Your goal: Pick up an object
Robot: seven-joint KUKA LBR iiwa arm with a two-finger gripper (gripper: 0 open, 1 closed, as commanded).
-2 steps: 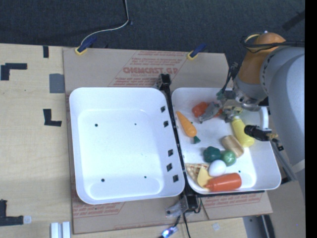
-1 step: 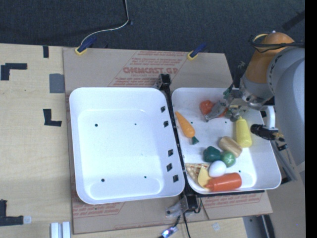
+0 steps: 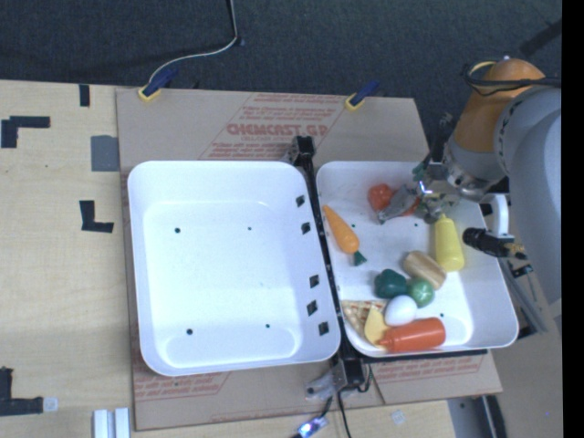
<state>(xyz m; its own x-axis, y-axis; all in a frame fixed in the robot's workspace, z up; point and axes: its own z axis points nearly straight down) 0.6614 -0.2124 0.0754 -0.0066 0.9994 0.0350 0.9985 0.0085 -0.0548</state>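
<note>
The gripper [image 3: 408,203] is hovering, jaws spread, beside one red tomato [image 3: 380,195]; one carrot [image 3: 341,230] is lying nearby in the right bin [image 3: 493,322].

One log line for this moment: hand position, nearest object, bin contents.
hand: low in right bin, far end | nearest: red item | also there: carrot, yellow piece, white egg | grasp: unconfirmed

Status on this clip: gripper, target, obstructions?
Gripper low in right bin, beside red tomato. Nothing seen held. Yellow piece close by.
</note>
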